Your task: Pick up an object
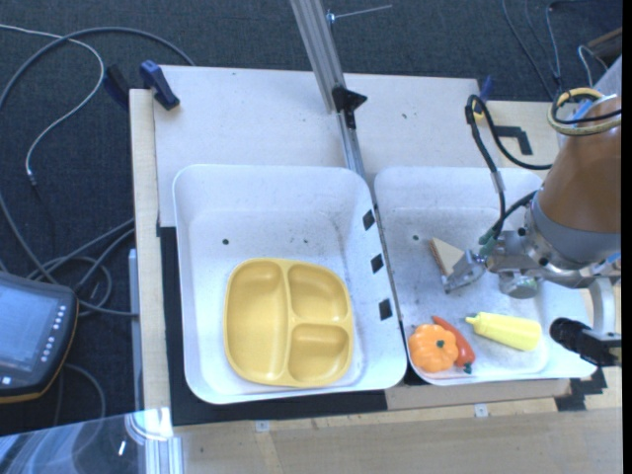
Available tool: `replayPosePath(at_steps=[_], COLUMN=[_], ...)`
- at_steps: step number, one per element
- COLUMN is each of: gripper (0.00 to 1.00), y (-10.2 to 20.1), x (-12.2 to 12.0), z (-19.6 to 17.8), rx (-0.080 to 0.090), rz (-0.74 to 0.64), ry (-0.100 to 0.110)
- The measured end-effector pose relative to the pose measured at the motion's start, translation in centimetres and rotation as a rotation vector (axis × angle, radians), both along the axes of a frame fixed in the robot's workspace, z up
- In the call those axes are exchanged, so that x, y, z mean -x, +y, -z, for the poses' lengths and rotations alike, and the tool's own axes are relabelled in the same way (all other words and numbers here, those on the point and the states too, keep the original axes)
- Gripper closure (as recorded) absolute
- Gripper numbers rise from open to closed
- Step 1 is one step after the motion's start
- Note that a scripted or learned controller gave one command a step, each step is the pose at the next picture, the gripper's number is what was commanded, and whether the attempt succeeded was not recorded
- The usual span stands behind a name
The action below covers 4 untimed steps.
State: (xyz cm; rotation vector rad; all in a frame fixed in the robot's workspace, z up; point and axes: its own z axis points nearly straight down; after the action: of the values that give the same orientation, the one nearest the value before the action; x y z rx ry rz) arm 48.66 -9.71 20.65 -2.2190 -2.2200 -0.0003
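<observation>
- The gripper (462, 276) sits low inside the right bin (395, 191), near its middle, with its metal fingers reaching toward the bin's left wall; whether they are spread or pressed together cannot be told from this angle, and nothing is seen between them.
- A tan wedge-shaped piece (444, 255) lies just beside the fingertips, on the side toward the bin's far edge; contact cannot be made out.
- Behind the fingers, the grey wrist and the orange band of the arm (583, 181) rise over the bin's right edge, trailing black cables.
- A yellow oblong object (504, 331) lies on the bin floor close to the near edge, toward the near right corner; its long axis runs roughly along that near edge, its narrower tip pointing to the bin's left wall.
- An orange pumpkin-like toy (434, 349) rests at the near edge, toward the near left corner, with a red-orange carrot-like piece (456, 339) touching its right side and slanting toward the near edge.
- The left bin (197, 196) carries a yellow divided plate (288, 321), sitting toward its near edge.
- Both bins rest on a white bench (247, 117).
</observation>
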Motion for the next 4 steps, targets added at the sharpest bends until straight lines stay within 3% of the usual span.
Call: replayPosePath(at_steps=[1,3,4], gripper=[0.00,0.00,1.00], y=[0.0,0.0,0.0], x=[0.0,0.8,0.6], z=[0.0,11.5,10.1], rx=[0.001,-0.001,0.000], rz=[0.000,0.001,0.000], ry=[-0.001,0.007,-0.002])
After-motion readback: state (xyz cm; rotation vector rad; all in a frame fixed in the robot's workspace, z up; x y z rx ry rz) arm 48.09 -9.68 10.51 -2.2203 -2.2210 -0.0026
